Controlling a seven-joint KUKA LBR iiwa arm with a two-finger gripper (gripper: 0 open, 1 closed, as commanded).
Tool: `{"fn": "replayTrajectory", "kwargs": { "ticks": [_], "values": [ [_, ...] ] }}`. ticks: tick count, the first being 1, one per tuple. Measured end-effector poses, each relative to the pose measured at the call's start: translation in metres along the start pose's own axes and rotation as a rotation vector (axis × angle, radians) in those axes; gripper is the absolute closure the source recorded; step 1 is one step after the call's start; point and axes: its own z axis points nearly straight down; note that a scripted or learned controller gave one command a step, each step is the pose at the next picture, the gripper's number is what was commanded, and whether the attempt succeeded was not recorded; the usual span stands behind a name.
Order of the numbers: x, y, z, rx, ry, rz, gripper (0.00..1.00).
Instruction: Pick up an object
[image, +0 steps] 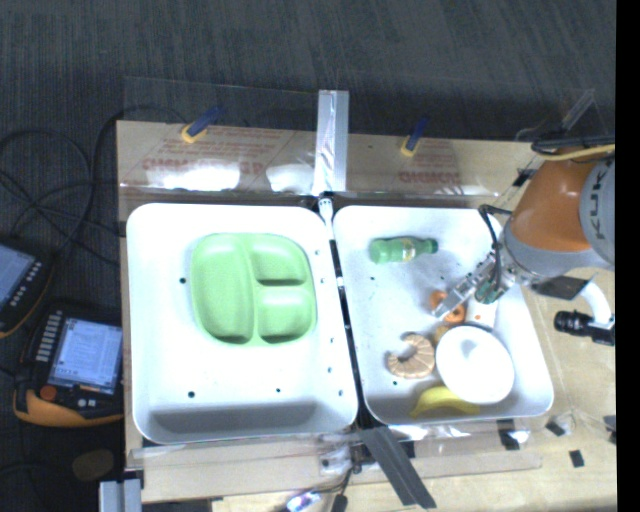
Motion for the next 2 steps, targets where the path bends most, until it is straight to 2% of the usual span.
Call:
{"fn": "replayTrajectory", "kwargs": {
  "ticks": [1,2],
  "values": [
    [0.001,0.002,-0.009,-0.004,0.001,-0.001,1.00],
    [0.049,0.035,-0.096,0.014,0.013,0.001,1.00]
  ]
}}
